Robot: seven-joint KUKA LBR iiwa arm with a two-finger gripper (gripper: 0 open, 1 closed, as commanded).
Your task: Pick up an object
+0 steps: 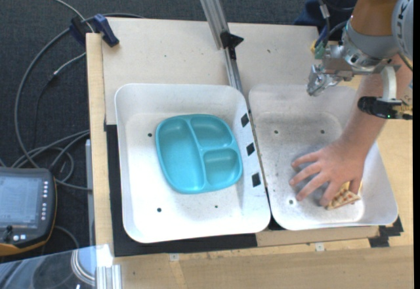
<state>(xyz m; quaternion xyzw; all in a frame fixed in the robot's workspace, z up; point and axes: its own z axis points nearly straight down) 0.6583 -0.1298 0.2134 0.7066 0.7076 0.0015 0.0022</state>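
Pre-grasp stage, by the look of it: nothing lifted yet. Left bin (141, 215) carrying a teal divided plate (197, 152), lying flat near its middle. Right bin (289, 110) occupied by a person's hand (326, 173), palm down over a tan, waffle-like object (344, 198) near the front right corner. Next move probably calling for that hand to clear, then a descent onto a chosen object. Gripper (317, 84) poised above the right bin's back edge, touching nothing, gripping nothing; finger spread too small and blurred to judge.
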